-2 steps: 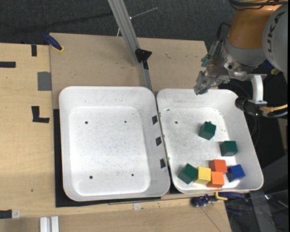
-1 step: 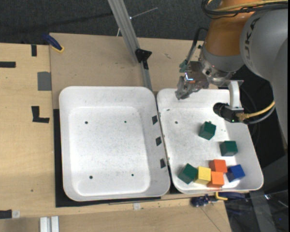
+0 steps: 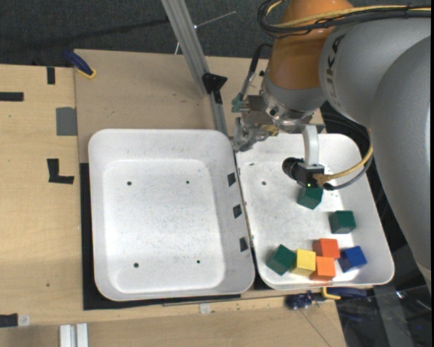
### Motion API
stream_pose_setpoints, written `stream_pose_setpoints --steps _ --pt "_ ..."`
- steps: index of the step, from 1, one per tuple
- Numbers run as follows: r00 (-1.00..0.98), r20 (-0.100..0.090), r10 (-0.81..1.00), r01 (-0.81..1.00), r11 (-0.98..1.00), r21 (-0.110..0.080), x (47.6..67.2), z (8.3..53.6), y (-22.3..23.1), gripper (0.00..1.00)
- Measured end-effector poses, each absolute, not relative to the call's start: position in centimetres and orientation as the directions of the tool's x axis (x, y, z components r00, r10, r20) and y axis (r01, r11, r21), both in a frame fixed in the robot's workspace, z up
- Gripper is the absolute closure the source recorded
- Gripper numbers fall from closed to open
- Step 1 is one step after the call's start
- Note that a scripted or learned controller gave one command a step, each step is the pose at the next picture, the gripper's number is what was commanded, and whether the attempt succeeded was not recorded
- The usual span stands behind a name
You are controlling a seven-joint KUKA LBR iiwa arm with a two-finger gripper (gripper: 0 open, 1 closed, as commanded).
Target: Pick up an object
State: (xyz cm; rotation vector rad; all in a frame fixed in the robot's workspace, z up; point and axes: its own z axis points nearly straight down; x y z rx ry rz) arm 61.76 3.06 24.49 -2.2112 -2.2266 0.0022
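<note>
The arm [image 3: 376, 63] reaches in from the right and fills the upper right of the view, its grey link sweeping down to the orange band [image 3: 307, 20] above the wrist. The wrist points downward and toward the left. This puts the gripper [image 3: 243, 142] over the far left corner of the right bin [image 3: 264, 172], just beside the rim it shares with the left bin [image 3: 101, 194]. The gripper is small and dark against the rim, and how wide it stands cannot be made out. It hangs close to the foot of a slanted metal bar [image 3: 188, 35] that runs down from the top of the view.

All the blocks lie on the floor of the right bin, apart from the gripper. A teal block [image 3: 310, 196] sits near the bin's middle and is the nearest to the gripper. A dark green block [image 3: 342, 221] lies below it and to the right. The rest cluster at the near edge. A green block [image 3: 281, 259] touches a yellow block [image 3: 304, 259]. Next to them are two orange blocks, one [image 3: 327, 248] behind the other [image 3: 325, 267], and a blue block [image 3: 353, 257] lies at the right end.
</note>
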Motion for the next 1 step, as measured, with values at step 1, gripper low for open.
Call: stream_pose_setpoints --steps 1 --pt "-0.007 0.002 1.0 1.0 0.007 -0.002 61.34 25.04 8.37 1.0"
